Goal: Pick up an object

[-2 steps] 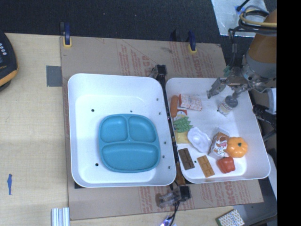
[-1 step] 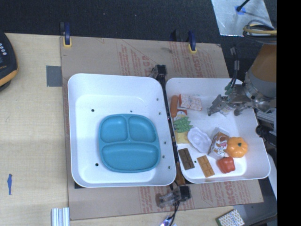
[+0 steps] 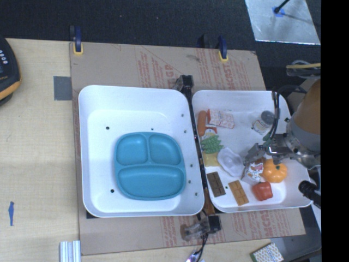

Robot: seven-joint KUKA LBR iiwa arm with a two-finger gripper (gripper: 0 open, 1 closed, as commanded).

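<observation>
Low in the right-hand bin [image 3: 240, 99], toward the lower right of the frame, the gripper [image 3: 254, 158] hangs over a tight cluster of toy food; whether it is released or clenched cannot be told from this angle, and nothing can be seen in its grasp. Just under it lies a small red-and-white packet [image 3: 254, 172], the likeliest target, touching an orange pumpkin-like toy [image 3: 275, 171] on its right, with a red block [image 3: 262, 191] just below. A clear plastic cup [image 3: 230, 160] rests just to the left. Further out in the same bin lie a brown bar [image 3: 216, 183] and a tan cracker [image 3: 238, 192] near the bottom edge, a green leafy piece [image 3: 211, 144] and an orange sausage shape [image 3: 202, 122] along the left wall, and a grey can [image 3: 264, 120] toward the top right. Across the divide, the left bin [image 3: 92, 146] holds a blue sectioned plate [image 3: 150, 165]. The arm appears to be at the approach-and-grasp stage. The next move calls for a clean closure on one item without nudging its crowded neighbours, then a straight lift.
</observation>
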